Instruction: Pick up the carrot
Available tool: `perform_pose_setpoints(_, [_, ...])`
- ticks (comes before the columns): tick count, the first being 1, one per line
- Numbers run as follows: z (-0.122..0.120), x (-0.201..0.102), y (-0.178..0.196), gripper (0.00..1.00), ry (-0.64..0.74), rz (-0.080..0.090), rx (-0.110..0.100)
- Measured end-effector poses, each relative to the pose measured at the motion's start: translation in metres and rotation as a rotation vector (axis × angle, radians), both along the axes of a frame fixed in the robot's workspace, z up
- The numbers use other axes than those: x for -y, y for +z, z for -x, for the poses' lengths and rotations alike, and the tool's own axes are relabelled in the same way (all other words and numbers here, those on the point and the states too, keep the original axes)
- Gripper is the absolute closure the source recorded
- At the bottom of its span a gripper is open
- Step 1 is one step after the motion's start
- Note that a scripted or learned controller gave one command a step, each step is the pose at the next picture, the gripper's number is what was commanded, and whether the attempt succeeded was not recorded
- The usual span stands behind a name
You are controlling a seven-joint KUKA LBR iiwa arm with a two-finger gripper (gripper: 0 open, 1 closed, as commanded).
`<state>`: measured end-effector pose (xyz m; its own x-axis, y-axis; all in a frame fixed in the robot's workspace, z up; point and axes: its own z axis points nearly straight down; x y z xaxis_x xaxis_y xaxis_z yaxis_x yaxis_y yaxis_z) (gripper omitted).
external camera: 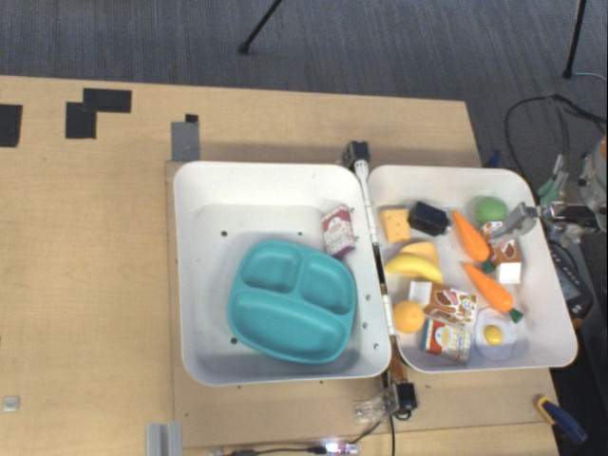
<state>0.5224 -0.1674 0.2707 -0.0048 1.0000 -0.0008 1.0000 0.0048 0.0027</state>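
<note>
Jaws beside upper carrot

Arm cut off by right edge; end effector blurry.

End effector at right, seemingly low

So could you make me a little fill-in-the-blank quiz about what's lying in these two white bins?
1. The teal plate lies in the ____ bin.
2. The banana lies in the ____ bin.
3. The number of carrots in the right bin is ____.
4. The colour of the ball in the far corner is ____.

Missing words: left; right; two; green.
</note>
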Motion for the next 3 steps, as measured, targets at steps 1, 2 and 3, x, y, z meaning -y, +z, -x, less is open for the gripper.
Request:
perform_pose_setpoints(1, [-0.001,0.005,-0.172,0.0,-0.144,-0.002,-0.005])
perform_pose_setpoints(2, [-0.003,0.005,-0.16,1.0,-0.143,-0.001,0.001])
perform_pose_setpoints(3, [0.015,-0.057,-0.067,1.0,-0.2,-0.001,0.001])
